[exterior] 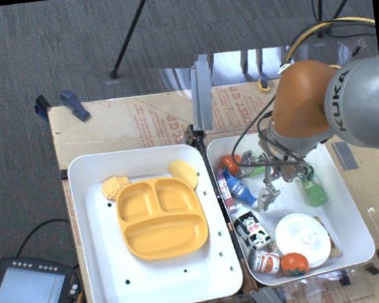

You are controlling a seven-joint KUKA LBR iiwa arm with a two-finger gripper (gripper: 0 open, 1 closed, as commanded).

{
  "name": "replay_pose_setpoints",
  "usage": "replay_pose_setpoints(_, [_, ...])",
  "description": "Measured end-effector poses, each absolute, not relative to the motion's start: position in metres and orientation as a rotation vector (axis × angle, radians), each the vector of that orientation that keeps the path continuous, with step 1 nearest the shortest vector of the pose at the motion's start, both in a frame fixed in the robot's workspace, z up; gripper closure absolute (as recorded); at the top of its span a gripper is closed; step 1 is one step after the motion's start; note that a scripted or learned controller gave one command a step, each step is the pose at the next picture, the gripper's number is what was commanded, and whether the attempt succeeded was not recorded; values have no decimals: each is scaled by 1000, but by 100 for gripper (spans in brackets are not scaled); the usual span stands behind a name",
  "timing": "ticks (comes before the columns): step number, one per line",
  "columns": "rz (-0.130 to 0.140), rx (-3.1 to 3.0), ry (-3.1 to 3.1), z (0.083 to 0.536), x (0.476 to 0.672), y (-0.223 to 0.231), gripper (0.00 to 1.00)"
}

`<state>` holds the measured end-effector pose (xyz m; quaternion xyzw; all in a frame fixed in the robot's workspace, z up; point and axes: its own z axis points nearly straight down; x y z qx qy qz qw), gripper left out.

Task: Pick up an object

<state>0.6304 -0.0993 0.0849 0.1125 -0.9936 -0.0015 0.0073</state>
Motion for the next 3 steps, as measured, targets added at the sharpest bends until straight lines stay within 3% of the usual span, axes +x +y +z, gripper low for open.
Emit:
replay_pose_setpoints(2, [4,303,-3128,88,568,-83,0])
replay_pose_setpoints(3, [-8,347,-3109,87,642,-140,0])
